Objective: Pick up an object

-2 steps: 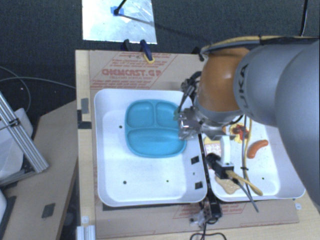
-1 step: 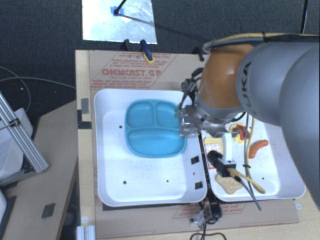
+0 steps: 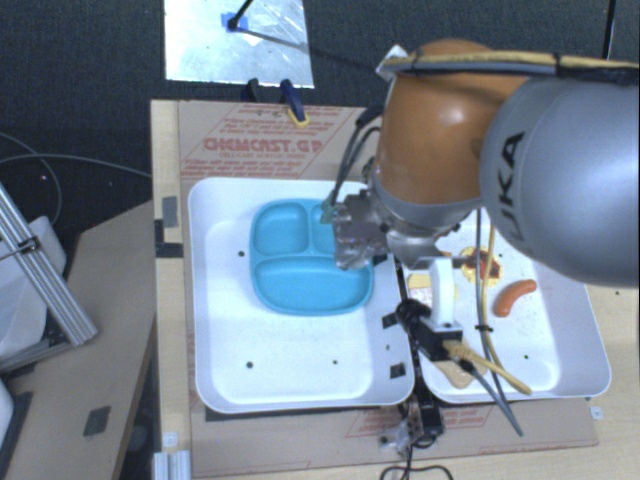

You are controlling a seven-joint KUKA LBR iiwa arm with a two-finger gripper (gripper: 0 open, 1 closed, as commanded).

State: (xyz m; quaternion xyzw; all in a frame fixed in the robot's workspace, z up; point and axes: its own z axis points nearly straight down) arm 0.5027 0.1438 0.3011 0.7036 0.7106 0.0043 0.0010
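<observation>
Blue tray (image 3: 300, 273) sitting in the left bin (image 3: 230, 368), up near its back right corner; three compartments, nothing visible in them; tool (image 3: 352, 240) right over the tray's right edge, mostly buried under the big grey and orange arm (image 3: 470, 138), so can't tell the tool's state; over in the right bin (image 3: 580, 363), a hot dog (image 3: 515, 296) well apart from the tray, plus a couple of small blurry bits; cardboard (image 3: 260, 143) under both bins on the surface.

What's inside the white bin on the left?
A blue divided tray lies in the left bin, toward its back. The tray's right edge and the bin's back right corner are covered by the robot arm, so anything there is hidden.
</observation>
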